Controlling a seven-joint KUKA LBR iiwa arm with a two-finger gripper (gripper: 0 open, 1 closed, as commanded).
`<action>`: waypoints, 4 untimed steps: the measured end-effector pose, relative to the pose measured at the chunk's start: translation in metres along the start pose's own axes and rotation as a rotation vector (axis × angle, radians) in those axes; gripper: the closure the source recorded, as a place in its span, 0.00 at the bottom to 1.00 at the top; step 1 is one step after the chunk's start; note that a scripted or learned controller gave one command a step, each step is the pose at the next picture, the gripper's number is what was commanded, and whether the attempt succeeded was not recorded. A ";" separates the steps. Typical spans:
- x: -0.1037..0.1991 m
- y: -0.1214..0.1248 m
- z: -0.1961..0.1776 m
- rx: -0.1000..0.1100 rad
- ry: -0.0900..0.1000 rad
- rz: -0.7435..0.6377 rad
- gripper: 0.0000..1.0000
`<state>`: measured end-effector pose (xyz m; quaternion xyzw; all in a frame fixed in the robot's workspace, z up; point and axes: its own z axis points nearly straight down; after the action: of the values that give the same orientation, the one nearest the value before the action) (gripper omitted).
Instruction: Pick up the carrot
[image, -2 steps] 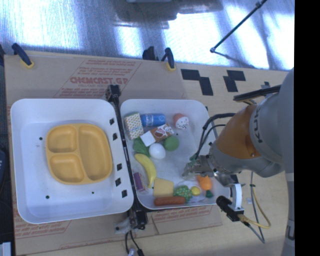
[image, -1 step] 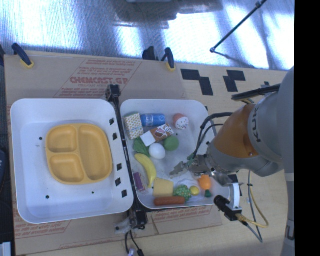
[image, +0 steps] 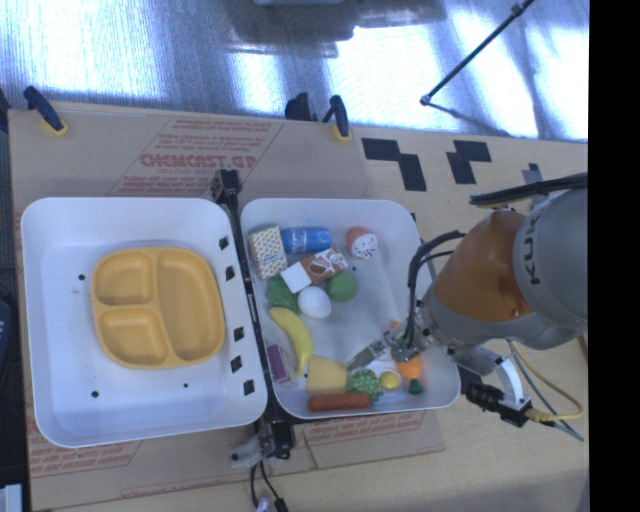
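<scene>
The carrot (image: 412, 369) is a small orange piece with a green tip, lying near the front right corner of the right bin (image: 432, 240). My gripper (image: 372, 351) reaches into that bin from the right, low over the toys, its tip just left of the carrot and above the cheese wedge (image: 325, 375). The carrot sits beside the gripper's wrist end, and I see nothing held. The grey arm with its orange band (image: 480, 275) hangs over the bin's right rim and hides part of that corner.
The right bin also holds a banana (image: 293, 335), white egg (image: 314, 302), green grapes (image: 364, 383), a sausage (image: 340, 402), a blue can (image: 306, 239) and a cracker box (image: 267, 250). The left bin (image: 40, 300) holds a yellow divided plate (image: 157, 305).
</scene>
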<state>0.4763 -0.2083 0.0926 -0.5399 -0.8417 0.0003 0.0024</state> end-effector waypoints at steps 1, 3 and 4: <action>-0.001 0.001 -0.010 -0.001 -0.002 -0.004 1.00; 0.000 0.077 -0.138 -0.002 -0.003 0.027 0.00; -0.011 0.051 -0.004 0.000 -0.002 0.007 0.00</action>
<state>0.5268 -0.1969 0.0963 -0.5430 -0.8397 0.0006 0.0016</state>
